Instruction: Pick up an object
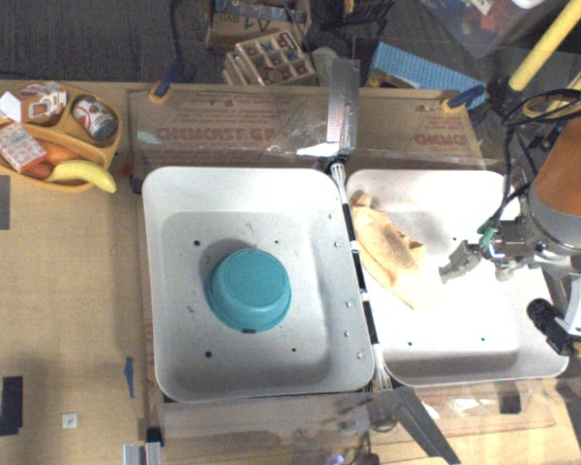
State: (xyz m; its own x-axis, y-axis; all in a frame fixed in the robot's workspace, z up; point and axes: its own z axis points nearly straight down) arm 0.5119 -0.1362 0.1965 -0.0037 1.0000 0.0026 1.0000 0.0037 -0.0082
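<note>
The end effector (462, 260) hangs open and empty over the right bin (484, 356), near the tan cloth (387, 250) by its left wall.

Arm (562, 201) showing grey casing w/ wide orange band above wrist. Black cables, plus one green, are running along wrist section toward gripper (455, 263). Gripper end looking small, grey metal w/ dark fittings; detail blurring.

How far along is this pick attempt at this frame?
Done: the arm has reached into the right bin. In hand: nothing visibly; the gripper sits just right of the tan cloth-like item, apparently not touching it. Left: grasping and lifting. The teal bowl lies upside down in the left bin.
</note>
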